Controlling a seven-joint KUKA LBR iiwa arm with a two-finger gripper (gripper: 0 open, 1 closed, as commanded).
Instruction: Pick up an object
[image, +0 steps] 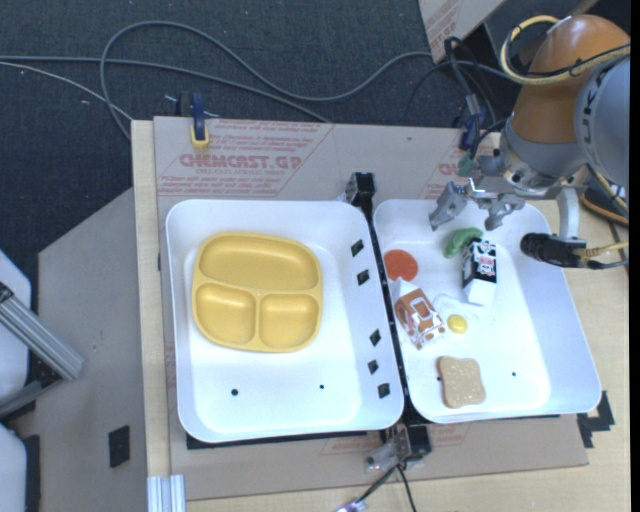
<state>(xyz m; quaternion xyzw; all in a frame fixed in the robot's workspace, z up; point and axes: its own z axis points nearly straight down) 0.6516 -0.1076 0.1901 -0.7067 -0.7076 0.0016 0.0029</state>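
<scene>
Camera view: green object (462, 240) just below the open-fingered tool (472, 212).

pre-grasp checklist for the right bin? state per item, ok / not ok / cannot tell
1. Gripper open: ok, fingers spread with nothing between them.
2. Gripper over the right bin: ok, above its far end.
3. Nearest target free to grasp: ok, green item lies just below the fingers, close to but apart from the black and white carton.
4. Other objects clear of the descent: ok, red disc, wrapped snack, small yellow piece and toast slice lie nearer the camera.
5. Height above the green item: cannot tell.
6. Yellow divided tray out of the way: ok, in the left bin.
</scene>
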